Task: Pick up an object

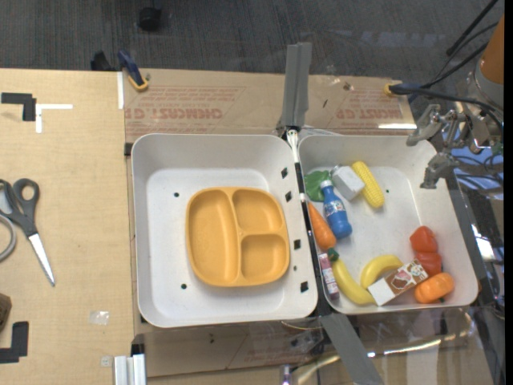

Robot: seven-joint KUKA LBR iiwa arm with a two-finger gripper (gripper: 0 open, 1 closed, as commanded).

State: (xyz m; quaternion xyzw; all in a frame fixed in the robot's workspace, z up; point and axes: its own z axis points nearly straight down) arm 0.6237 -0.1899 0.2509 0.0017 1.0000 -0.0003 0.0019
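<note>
You have toy food heaped in the right bin (pixel 449 215): a blue bottle (pixel 336 212) lying beside a carrot (pixel 322 228), bananas (pixel 365 277), corn (pixel 368 184), red pepper (pixel 425 245)

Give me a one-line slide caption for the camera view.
Gripper poised above right bin of toy food; orange divided plate sits in left bin.

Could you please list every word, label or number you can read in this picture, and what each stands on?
No text can be quoted with confidence.
Cardboard behind the bins: red printed lines, upside down, too blurred to read.
Blue bottle in the right bin: label too small to read.
Small carton in the right bin: printed face too small to read.
</note>
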